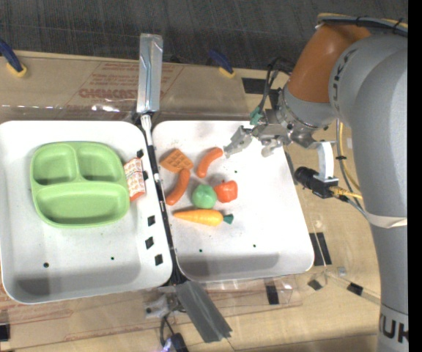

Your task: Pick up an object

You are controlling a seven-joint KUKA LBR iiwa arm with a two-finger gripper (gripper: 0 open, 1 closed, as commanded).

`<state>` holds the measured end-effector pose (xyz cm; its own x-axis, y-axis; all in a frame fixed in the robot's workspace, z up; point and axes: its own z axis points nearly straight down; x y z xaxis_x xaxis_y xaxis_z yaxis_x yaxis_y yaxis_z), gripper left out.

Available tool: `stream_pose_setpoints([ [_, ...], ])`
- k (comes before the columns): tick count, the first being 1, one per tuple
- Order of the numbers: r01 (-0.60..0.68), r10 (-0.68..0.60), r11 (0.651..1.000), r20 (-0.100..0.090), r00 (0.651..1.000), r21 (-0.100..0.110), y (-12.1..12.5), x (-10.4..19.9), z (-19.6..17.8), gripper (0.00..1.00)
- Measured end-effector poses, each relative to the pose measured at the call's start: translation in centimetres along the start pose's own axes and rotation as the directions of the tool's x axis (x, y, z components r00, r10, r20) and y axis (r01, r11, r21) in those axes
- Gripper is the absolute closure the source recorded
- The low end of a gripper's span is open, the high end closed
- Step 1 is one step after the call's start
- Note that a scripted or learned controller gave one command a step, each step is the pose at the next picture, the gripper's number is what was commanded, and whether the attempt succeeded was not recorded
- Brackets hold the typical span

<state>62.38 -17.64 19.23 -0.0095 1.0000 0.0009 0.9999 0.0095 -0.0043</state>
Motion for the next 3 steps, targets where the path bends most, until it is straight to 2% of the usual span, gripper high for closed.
stream_pose_setpoints([
  [1, 0.029, -0.029, 1.000, 0.001, 1.000, -0.001, -2.8, 2.7, 10.1, 0.00],
  [2, 0.032, -0.032, 0.999, 0.001, 0.999, -0.002, -2.7, 2.7, 9.0, 1.00],
  [3, -0.050, 0.050, 0.999, 0.001, 0.999, -0.004, -4.6, 5.7, -1.4, 1.00],
])
